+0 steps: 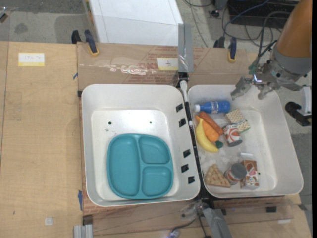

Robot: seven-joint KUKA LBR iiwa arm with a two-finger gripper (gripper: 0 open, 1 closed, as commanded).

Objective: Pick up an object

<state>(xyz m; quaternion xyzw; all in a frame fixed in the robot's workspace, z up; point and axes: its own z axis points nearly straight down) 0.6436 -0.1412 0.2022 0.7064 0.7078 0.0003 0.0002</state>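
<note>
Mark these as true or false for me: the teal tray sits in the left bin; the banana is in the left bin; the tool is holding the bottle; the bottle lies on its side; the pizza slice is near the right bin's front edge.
1. The teal tray sits in the left bin. True.
2. The banana is in the left bin. False: it lies in the right bin, beside the carrot.
3. The tool is holding the bottle. False: it hangs above the right bin's far edge, apart from the bottle.
4. The bottle lies on its side. True.
5. The pizza slice is near the right bin's front edge. True.
</note>
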